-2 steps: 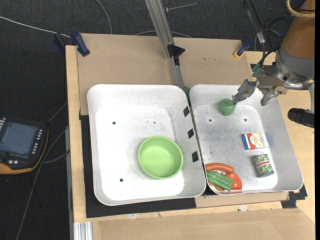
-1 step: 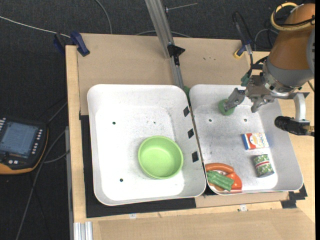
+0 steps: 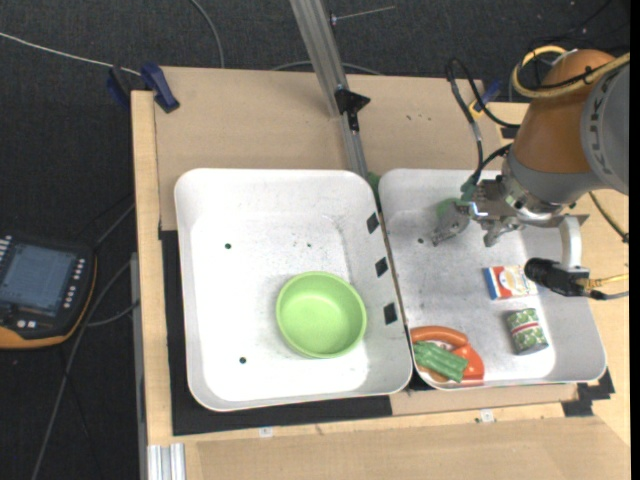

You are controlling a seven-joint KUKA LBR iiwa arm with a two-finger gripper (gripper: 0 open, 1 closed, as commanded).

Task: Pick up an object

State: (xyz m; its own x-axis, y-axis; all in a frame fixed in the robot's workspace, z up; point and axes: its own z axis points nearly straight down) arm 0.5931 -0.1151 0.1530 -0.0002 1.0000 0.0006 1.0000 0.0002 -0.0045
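Showing two white bins side by side on the counter (image 3: pixel 250 118), viewed from above at a slant. Left bin (image 3: pixel 200 208): a green bowl (image 3: pixel 320 314) sits upright toward its lower right part, well apart from the walls on most sides. It looks like light, stiff plastic with a smooth, probably slippery skin — a pinch across the rim would be the likely hold, one finger inside and one outside. Right bin (image 3: pixel 420 278): at the lower left corner lies an orange-and-green piece, perhaps toy food on a dish (image 3: pixel 445 358), touching or nearly touching the wall; that crowding would hamper a finger on the wall side. Farther right lie a small red-white-and-blue packet (image 3: pixel 508 282) and, just below it, a green patterned packet (image 3: pixel 527 330), apart from each other; both appear light and somewhat yielding, best taken across the narrow sides. The tool (image 3: pixel 470 218) hangs over the upper middle of the right bin, with a small green and grey shape at its tip — whether that is a held object or part of the tool cannot be told, nor how wide it stands. No candidate object is evidently lifted.
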